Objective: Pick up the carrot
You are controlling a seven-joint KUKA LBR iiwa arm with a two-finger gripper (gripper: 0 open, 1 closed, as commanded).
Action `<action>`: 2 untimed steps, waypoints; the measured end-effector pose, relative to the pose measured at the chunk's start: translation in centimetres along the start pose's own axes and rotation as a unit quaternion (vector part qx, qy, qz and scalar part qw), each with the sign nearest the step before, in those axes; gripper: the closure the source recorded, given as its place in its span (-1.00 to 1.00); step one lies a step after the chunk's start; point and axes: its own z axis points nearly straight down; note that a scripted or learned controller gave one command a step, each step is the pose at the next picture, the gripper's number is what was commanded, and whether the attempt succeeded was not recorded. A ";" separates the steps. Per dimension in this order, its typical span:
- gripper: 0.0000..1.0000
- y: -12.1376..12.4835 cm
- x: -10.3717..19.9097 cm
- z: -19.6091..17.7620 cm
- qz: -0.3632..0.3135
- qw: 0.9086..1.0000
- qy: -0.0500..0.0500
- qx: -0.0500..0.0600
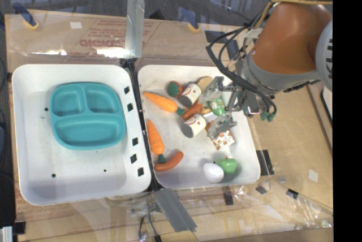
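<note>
Three carrots lie in the right bin (243,139). One orange carrot (160,102) lies near the bin's left wall with its green top toward the middle. A second carrot (155,137) lies along the left wall, lower down. A smaller carrot (193,110) is wedged between two cans in the middle pile. My gripper (220,104) hangs over the right side of that pile, open, one finger near the top of the pile and the other finger (227,121) lower. A small green item (216,105) lies under the gap between them. No carrot is between the fingers.
The pile also has a strawberry (173,88), two cans (191,93) (195,125) and a small box (222,138). A red sausage (169,161), a white egg (213,172) and a green pepper (228,165) lie near the front wall. The left bin (34,173) holds a teal divided tray (87,115).
</note>
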 end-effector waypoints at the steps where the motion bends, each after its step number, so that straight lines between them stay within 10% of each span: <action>1: -1.00 3.7 -2.1 5.7 -0.005 1.000 0.000 -0.001; 2: -1.00 3.2 -3.6 18.3 -0.061 0.998 0.005 -0.002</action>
